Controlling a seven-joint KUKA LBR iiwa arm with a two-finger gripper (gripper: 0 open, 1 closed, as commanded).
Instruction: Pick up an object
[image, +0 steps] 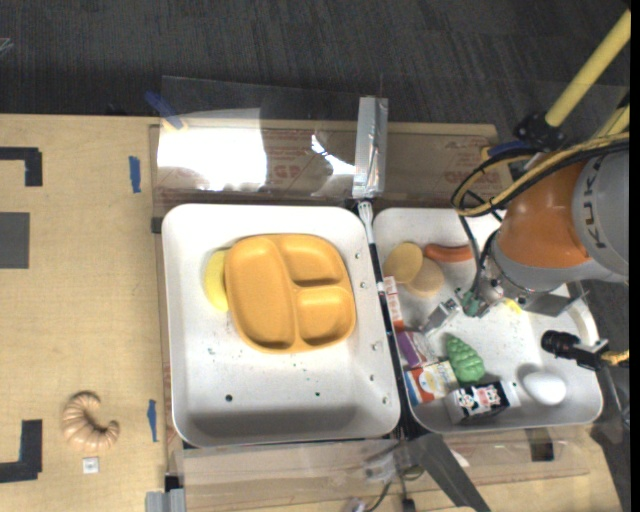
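The grey arm with its orange band (540, 225) reaches in from the right over the right bin (580, 400). Its gripper (457, 308) hangs low over the middle of that bin, just above a green bumpy toy (463, 358). Around it lie a tan round piece (404, 261), a smaller tan piece (428, 277), an orange-red stick (447, 252), a purple packet (410, 349), a small red-and-white carton (432, 380), a black-and-white carton (478, 399) and a white egg (545, 387). Nothing shows in the gripper's grasp.
The left bin (280, 400) holds an orange divided tray (290, 290) lying over a yellow piece (215, 278). A croissant (90, 420) sits on the wooden bench at the lower left. Cables (490, 180) loop above the arm.
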